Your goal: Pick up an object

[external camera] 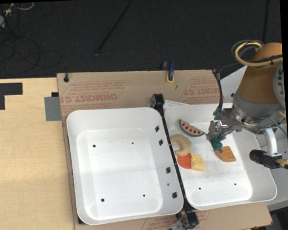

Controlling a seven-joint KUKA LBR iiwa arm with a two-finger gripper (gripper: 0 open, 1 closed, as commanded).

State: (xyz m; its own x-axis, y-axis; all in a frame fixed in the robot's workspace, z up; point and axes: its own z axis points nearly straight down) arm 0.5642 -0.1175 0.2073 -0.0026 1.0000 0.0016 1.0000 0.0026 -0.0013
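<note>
Toys sit in the right bin [246, 191]: a watermelon slice [191, 128], a croissant [181, 143], red [185, 161] and yellow [198, 162] pieces. The gripper [216, 142] hangs just beside an orange piece [226, 154], near the bin's right wall. I cannot tell if its jaws are open or closed.

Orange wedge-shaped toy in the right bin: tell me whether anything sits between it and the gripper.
Nothing visible does. The gripper hangs just left of and above the orange wedge-shaped toy; the watermelon slice toy and the yellow block lie further left, apart from it.
</note>
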